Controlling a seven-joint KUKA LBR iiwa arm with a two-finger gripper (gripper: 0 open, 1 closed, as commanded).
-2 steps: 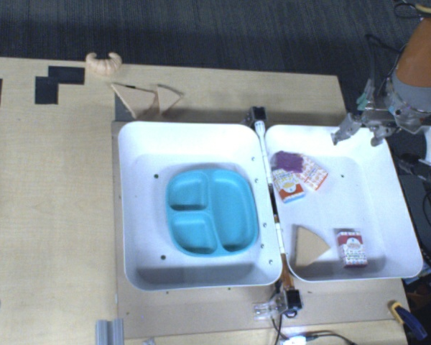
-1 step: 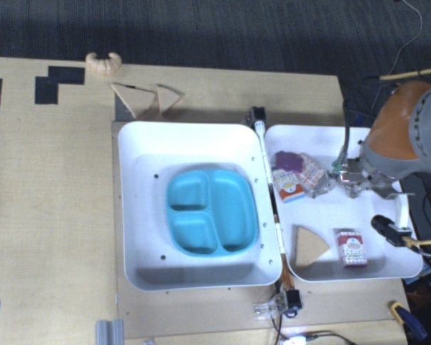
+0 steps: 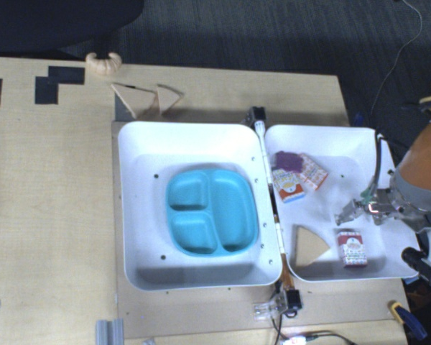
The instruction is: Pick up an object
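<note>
Likeliest target was the red-and-white pack [image 3: 353, 249], lying flat in the right bin [image 3: 323, 139] just below the pincer [image 3: 355, 210], not touching it. Tan wedge [image 3: 310, 245] sat left of the pack; small cartons [image 3: 299, 176] up-left near the divider. Pincer hovered low over the bin floor, nothing between its tips; grip state can't be told. Blue tray [image 3: 212, 210] sat far left, in the other bin [image 3: 140, 207].

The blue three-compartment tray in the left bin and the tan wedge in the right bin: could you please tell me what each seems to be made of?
The blue three-compartment tray looks like moulded plastic: uniform colour, rounded dividers, a soft sheen. The tan wedge looks matte and flat-coloured, perhaps wood or foam; the view leaves that open.
</note>
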